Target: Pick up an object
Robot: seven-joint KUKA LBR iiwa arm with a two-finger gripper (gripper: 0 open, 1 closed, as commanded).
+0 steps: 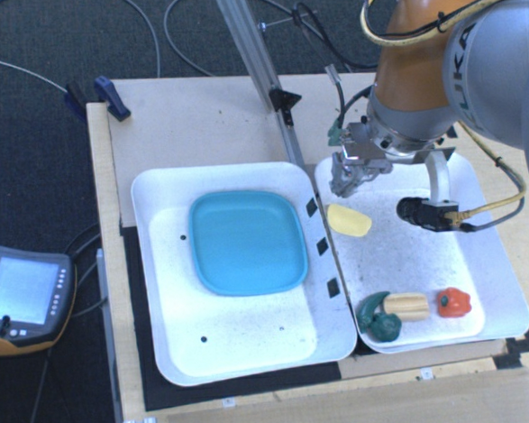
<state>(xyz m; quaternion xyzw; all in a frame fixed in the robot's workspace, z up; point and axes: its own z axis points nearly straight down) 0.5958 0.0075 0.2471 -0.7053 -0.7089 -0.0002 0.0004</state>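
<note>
Two bins on your desk (pixel 195 120); the pale yellow, rounded banana-ish piece (pixel 348 220) lies in the right bin (pixel 492 235), just below your hand (pixel 346 184). Can't tell its grip state.

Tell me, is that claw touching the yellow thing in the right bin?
Cannot tell. In the camera view the gripper hangs just above the yellow piece, perhaps slightly apart, but the slanted angle hides any real gap.

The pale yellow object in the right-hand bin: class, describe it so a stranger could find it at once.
Start at the right white bin, beneath the arm. Near its upper left corner, just below the gripper, lies the pale yellow object. It sits alone, unlike the green, tan and red pieces along the bin's near edge.
</note>
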